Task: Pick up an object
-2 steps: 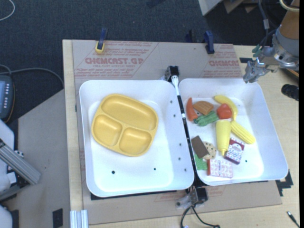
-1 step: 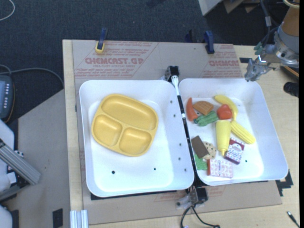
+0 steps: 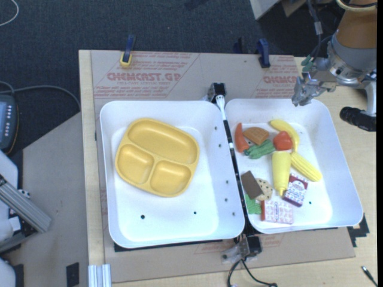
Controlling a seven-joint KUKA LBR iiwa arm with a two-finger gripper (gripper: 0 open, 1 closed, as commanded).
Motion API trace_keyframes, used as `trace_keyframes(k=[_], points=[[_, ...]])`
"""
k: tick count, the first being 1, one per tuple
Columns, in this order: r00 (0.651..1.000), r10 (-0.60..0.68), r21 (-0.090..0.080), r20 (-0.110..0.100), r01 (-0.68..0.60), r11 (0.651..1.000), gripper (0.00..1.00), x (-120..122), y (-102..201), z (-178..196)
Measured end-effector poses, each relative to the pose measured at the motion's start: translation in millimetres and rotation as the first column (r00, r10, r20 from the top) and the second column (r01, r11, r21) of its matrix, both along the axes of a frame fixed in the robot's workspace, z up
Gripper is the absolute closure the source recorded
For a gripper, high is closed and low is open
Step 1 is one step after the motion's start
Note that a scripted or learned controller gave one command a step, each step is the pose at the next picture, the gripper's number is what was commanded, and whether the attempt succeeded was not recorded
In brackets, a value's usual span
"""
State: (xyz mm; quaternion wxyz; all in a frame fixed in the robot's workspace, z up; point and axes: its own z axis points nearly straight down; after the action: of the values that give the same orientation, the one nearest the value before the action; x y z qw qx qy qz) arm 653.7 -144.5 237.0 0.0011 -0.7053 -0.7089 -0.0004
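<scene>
The gripper (image 3: 303, 94) hangs over the far right corner of the right bin (image 3: 335, 136), at the end of the grey arm (image 3: 353, 46) that comes in from the right. It holds nothing: no toy sits between its tips, and whether they are spread or closed I cannot tell at this size. All the pickable things lie in the right bin, toward the camera and to the left of the gripper. Nearest is the banana (image 3: 282, 127), just inward from the gripper, its long axis running from the far left to the near right. Beside it sits the tomato (image 3: 283, 141), touching the top of the yellow bottle (image 3: 280, 167), which lies with its long axis pointing nearly straight toward the camera. The corn (image 3: 305, 167) lies just right of the bottle, slanting down to the right. Further left are the carrot (image 3: 239, 137), the brown bread (image 3: 256, 134) and a green pepper (image 3: 258, 150). Near the front rim lie a brown wedge (image 3: 252, 185), a red box (image 3: 295, 191) and a white and red packet (image 3: 276, 211). The left bin (image 3: 114, 160) holds a yellow tray (image 3: 157, 157), well apart from the gripper and a poor pick. As I judge it, the banana is the likely target: the move would be a short travel inward and down, with the fingers set across the banana's narrow width, not along its length. The crowding by the tomato could spoil a close.
</scene>
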Motion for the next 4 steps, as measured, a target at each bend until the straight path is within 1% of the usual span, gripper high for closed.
trace_keyframes(k=[1, 2, 3, 4], points=[[1.000, 0.000, 0.001, -0.001, 0.000, 1.000, 1.00, -22.1, 54.2, 5.2], [1.000, 0.001, 0.001, -0.002, -0.001, 1.000, 1.00, -36.1, 109.6, 4.7], [1.000, -0.002, 0.000, -0.005, 0.002, 1.000, 1.00, -59.3, 140.1, -22.0], [1.000, -0.004, -0.002, 0.004, 0.004, 1.000, 1.00, -56.3, 140.1, -1.9]])
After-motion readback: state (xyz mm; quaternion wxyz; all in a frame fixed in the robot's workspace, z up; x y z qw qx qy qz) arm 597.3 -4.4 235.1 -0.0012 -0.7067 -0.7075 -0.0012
